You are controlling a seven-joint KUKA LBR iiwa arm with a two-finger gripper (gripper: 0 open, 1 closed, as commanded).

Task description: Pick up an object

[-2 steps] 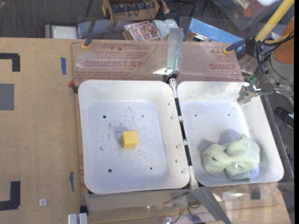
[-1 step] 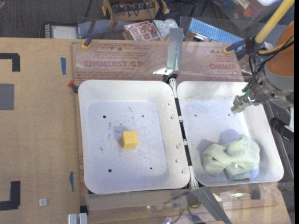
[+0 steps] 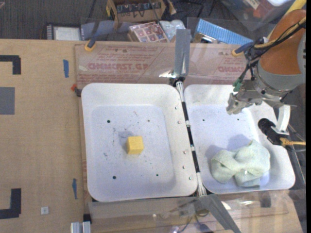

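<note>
You are at the approach: the gripper [image 3: 241, 102] hangs above the pale cloth [image 3: 241, 163]. Whether it is wide or narrow, I cannot tell. Next, bring it down onto that cloth

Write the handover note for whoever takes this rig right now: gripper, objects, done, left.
Gripper: above the far part of the right bin, nothing seen in it; whether it is open or shut cannot be told from this angle.
Objects: yellow block lies near the middle of the left bin. Pale green cloth lies crumpled in the near part of the right bin, nearer the camera than the gripper.
Done: no pick yet; both objects rest in their bins.
Left: descend on one object, probably the cloth as it is closer, grasp and lift.
</note>
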